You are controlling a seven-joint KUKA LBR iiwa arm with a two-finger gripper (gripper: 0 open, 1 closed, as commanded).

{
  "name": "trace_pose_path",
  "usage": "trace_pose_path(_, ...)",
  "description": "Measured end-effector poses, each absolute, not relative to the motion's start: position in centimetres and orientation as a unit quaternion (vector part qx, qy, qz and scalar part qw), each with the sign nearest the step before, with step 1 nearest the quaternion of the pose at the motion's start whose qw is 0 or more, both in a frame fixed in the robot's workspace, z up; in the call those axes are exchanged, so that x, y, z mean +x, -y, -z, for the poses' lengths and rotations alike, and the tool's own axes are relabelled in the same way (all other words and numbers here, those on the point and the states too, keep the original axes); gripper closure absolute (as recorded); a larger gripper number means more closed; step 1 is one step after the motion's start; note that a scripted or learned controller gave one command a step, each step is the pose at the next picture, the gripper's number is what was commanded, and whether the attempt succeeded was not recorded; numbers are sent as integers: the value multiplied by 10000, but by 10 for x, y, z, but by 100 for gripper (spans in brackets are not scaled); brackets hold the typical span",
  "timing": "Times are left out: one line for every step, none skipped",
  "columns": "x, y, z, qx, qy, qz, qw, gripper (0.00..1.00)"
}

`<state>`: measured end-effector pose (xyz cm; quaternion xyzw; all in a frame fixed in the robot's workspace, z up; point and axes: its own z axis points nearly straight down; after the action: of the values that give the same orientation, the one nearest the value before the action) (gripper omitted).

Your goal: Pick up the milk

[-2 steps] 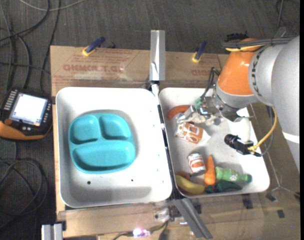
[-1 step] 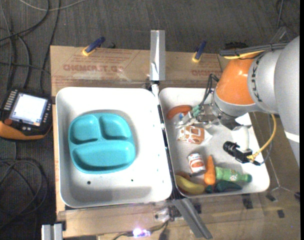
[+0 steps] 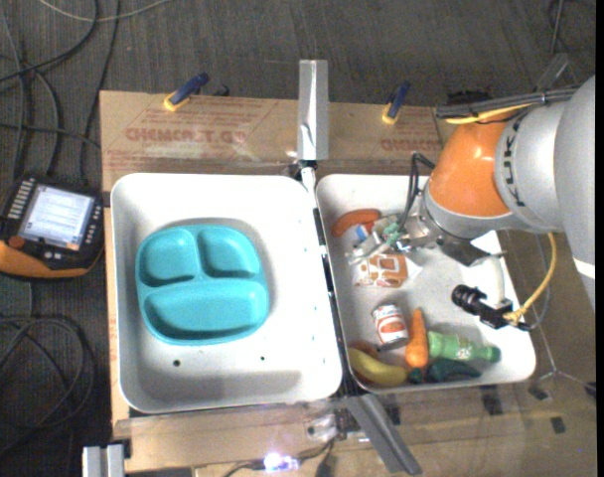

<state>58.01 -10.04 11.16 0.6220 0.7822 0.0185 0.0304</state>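
The milk is a small white carton with orange-brown print. It lies on its side in the upper middle of the right bin. My gripper hangs low just above and behind the carton, under the orange wrist band. The gripper's tip sits close to the carton's upper edge, and the view does not show whether they touch. Nothing is lifted off the bin floor.
Around the milk lie a red sausage, a small can, a carrot, a green bottle and a banana. The left bin holds a teal divided plate. A black cable plug hangs over the right bin.
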Motion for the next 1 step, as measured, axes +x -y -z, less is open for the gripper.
trace_pose_path(583, 96, -125, 6213, -7827, -233, 284, 100)
